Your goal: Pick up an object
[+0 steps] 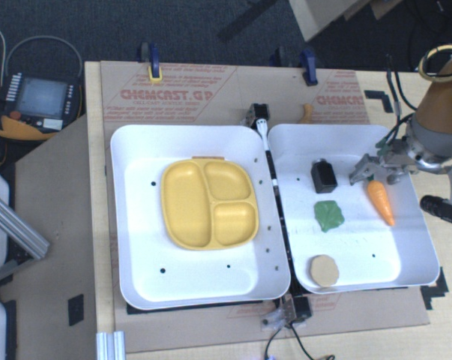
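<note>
The gripper (375, 169) hovers over the right bin (413, 272) with its fingers slightly apart and holding nothing, just above the top of the carrot (381, 201), probably because that piece lies nearest, while the 3 other pieces sit further left.

Glossy plastic yellow tray (208, 203); smooth white bins (136, 201).

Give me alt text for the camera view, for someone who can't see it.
A robot gripper hovers at the top of a carrot in the right white bin, which also holds a black block, green piece and tan disc. The left bin holds a yellow divided tray.
</note>
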`<state>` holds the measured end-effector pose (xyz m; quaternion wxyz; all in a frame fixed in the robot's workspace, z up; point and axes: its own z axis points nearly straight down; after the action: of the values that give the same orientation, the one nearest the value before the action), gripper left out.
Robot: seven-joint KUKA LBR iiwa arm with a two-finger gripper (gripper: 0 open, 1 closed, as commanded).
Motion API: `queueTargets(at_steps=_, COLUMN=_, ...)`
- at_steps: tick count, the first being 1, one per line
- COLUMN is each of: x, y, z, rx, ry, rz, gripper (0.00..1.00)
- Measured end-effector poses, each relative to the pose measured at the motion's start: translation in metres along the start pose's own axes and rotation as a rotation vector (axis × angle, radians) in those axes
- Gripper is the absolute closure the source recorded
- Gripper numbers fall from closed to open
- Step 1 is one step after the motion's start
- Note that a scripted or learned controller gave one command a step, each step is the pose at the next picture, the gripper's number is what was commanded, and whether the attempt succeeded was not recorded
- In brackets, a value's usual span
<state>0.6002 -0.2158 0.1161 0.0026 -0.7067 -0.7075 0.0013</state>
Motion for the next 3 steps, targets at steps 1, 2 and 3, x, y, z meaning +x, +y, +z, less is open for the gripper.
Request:
queueTargets(at_steps=1, x=0.003, y=0.001, z=0.033, rx=-0.002, ry=0.004, rz=-0.001, gripper=0.00)
queueTargets(at_steps=2, x=0.002, y=0.001, z=0.021, rx=-0.005, ry=-0.001, rz=-0.002, gripper=1.00)
queueTargets(at_steps=3, x=0.008, y=0.007, z=-0.041, rx=-0.013, ry=-0.005, rz=-0.001, gripper=1.00)
